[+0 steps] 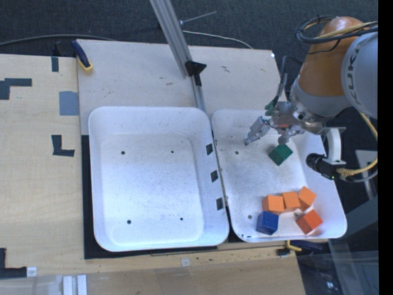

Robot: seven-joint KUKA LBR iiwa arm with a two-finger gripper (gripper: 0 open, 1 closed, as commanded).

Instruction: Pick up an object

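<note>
Reaching in from the right edge of the frame, the grey KUKA arm (344,60) with its orange band extends over the upper part of the right-hand white bin (242,165). The gripper (270,134) hangs at centre right of the frame; its two fingers (255,133) are spread apart with nothing between them, one pointing toward the lower left and the other toward the green block (280,153). That block lies on the bin floor just below and slightly right of the gripper; whether the nearer fingertip touches it cannot be told.

In the lower right corner of the same bin sits a cluster of blocks: a blue cube (268,222) at the left, an orange block (274,203) above it, a second orange block (291,200) beside that, a third (306,196) farther right, and a red-orange cube (309,221) at the lower right. The cluster is well apart from the green block.

The left-hand white bin (98,165) occupies the centre of the frame. A slanted aluminium rail (172,26) with a black clamp (195,69) descends from the top centre toward the seam between the bins. A blue-and-yellow tool (82,55) lies at the upper left on the bench (37,183).
</note>
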